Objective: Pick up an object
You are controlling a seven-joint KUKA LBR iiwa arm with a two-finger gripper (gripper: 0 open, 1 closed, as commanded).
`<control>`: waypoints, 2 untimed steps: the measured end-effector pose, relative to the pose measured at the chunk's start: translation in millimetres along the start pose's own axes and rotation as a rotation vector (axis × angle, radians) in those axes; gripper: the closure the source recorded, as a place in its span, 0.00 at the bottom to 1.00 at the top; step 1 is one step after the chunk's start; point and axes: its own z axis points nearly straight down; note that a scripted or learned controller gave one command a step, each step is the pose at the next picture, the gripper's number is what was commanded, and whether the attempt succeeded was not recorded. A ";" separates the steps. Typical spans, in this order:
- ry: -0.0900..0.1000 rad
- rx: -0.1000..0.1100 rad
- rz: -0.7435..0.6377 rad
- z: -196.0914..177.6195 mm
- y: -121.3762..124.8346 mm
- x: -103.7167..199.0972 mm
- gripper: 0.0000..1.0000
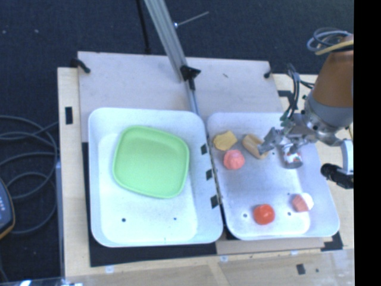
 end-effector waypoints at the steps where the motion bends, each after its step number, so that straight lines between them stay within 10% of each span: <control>1: 0.000 0.000 -0.001 50.0 4.9 7.5 0.00; 2: 0.000 0.000 -0.001 96.6 7.5 11.2 0.00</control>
